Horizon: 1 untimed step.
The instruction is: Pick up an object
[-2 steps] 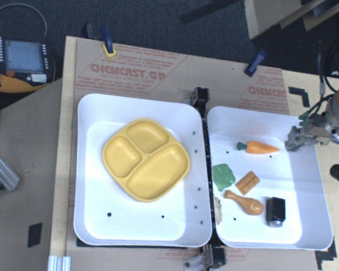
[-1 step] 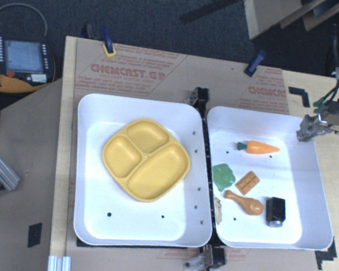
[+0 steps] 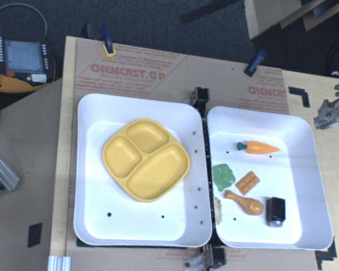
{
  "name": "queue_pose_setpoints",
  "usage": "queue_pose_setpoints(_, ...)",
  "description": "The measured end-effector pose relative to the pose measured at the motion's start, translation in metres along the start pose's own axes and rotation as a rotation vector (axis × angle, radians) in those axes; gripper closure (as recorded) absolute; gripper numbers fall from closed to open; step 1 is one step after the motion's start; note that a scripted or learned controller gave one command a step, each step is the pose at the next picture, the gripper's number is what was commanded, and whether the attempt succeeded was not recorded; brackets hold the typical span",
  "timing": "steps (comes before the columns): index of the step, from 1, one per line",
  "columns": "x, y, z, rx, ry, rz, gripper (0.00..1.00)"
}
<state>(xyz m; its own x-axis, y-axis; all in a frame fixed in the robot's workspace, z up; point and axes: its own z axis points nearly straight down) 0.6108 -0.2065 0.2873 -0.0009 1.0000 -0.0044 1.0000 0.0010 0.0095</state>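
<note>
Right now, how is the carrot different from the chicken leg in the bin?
The carrot is bright orange with a green end; the chicken leg is light brown. The carrot lies near the far side of the right bin, pointing sideways; the chicken leg lies nearer the front, slightly slanted, beside a black block. Both are small toy foods, both lying flat.

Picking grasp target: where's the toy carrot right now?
The toy carrot lies in the right bin, near its far wall, above the green piece and the brown cracker.
</note>
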Motion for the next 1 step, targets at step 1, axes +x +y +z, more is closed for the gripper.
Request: queue_pose_setpoints(1, 0.0, 0.0008, -0.0022, 0.006, 0.002, -0.001, 1.0)
